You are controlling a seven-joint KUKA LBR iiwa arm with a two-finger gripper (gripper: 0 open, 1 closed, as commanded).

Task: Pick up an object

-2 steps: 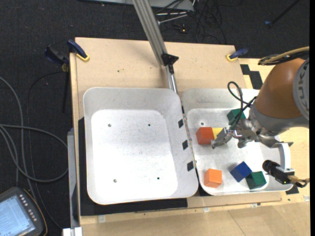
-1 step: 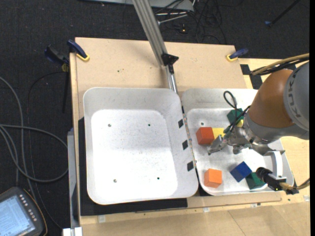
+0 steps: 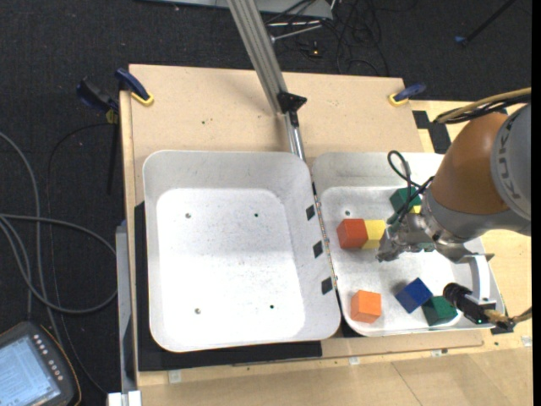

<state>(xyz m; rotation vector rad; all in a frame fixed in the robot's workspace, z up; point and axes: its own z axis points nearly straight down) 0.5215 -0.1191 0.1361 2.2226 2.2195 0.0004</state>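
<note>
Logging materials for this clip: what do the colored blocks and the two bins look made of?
The orange block, blue block and red-orange block look like painted wood or foam: matte, solid color, crisp edges; which one is unclear. The bins look like thin molded white plastic, with rounded corners and scuff specks.

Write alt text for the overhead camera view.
A grey and orange robot arm's gripper hangs low in the right white bin, beside a yellow block and an orange-red cube, with orange, blue and green blocks nearer the camera.

Robotics lab: clamped bench (image 3: 211, 100), floor cables (image 3: 34, 227) (teach pendant (image 3: 30, 366) nearby).
</note>
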